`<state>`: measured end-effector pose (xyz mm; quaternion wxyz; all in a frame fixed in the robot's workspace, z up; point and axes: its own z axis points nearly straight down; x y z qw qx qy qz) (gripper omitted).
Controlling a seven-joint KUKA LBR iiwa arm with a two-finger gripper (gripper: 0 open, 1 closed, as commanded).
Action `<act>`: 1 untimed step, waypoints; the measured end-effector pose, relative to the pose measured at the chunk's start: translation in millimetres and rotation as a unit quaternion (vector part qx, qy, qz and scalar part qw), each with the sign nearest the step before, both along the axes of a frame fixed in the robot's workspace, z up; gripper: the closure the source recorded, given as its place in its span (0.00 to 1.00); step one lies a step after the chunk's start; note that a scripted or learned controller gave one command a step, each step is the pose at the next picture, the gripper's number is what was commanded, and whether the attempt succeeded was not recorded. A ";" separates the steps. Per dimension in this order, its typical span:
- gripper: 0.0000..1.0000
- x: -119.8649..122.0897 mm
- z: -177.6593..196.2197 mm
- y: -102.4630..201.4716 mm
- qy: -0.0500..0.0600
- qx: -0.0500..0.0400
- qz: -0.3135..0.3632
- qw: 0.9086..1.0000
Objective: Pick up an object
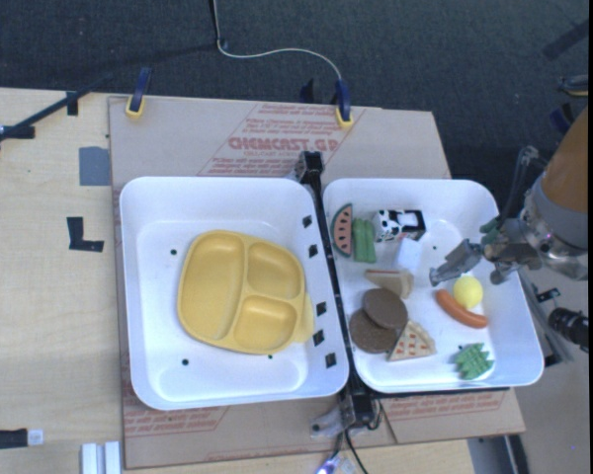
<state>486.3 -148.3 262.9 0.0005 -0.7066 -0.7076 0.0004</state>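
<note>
Lemon (pixel 467 291) lies in the right bin (pixel 519 358) just below and beside my gripper (pixel 471 258), touching the carrot (pixel 461 310), whose long axis slants down-right, and my fingers look spread with nothing between them, though the view is coarse.

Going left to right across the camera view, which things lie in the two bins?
Yellow divided plate → watermelon slice → black-and-white cow toy → yellow lemon, with the claw just above it.
</note>
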 end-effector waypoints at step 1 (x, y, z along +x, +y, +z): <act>0.00 6.0 -102.3 -71.0 0.003 0.000 -0.003 1.000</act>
